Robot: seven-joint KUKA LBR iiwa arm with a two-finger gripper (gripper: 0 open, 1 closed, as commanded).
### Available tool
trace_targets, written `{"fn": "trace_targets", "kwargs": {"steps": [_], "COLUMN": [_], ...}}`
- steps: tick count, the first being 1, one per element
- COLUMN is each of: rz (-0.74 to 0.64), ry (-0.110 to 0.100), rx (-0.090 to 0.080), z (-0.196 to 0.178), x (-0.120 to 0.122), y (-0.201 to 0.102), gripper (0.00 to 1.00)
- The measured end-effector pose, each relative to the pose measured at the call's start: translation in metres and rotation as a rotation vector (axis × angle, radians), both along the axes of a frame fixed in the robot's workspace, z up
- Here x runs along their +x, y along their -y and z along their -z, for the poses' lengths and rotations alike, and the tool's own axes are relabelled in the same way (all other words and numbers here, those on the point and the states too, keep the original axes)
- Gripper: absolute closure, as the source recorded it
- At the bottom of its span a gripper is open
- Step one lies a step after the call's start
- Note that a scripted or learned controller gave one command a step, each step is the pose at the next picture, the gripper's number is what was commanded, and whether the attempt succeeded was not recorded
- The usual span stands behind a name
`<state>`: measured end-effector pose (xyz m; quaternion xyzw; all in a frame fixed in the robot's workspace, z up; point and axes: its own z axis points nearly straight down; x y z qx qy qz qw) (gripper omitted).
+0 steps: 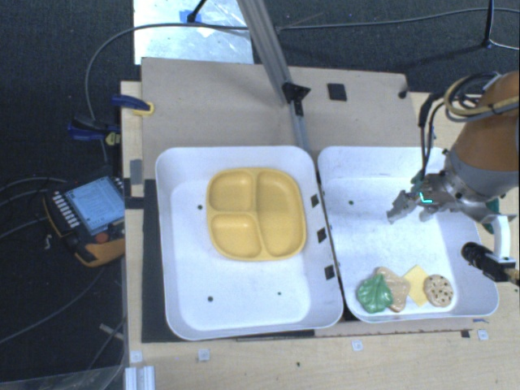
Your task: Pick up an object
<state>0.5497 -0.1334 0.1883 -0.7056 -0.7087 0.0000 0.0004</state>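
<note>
Even, fairly bright overhead light falls across the two white bins (244, 299), whose floors read nearly blown out, with little surface detail. The yellow divided plate (257, 214) in the left bin shows soft sheen along its ridges and casts almost no shadow. Above the plate, a pale sheet (191, 23) at the top of the frame glares white. Left of the plate, the dark floor (57, 55) stays dim and grainy. Right of the plate, the hand (404, 210) is slightly soft, a small cyan light glowing on it. Overall sharpness is modest, with edges mildly fuzzy.
</note>
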Motion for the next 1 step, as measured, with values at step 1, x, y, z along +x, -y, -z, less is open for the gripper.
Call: {"fn": "trace_targets", "kwargs": {"steps": [1], "rz": [0.0], "ry": [0.002], "rx": [0.0], "z": [-0.0009], "x": [0.0006], "y": [0.0001], "gripper": [0.0]}}
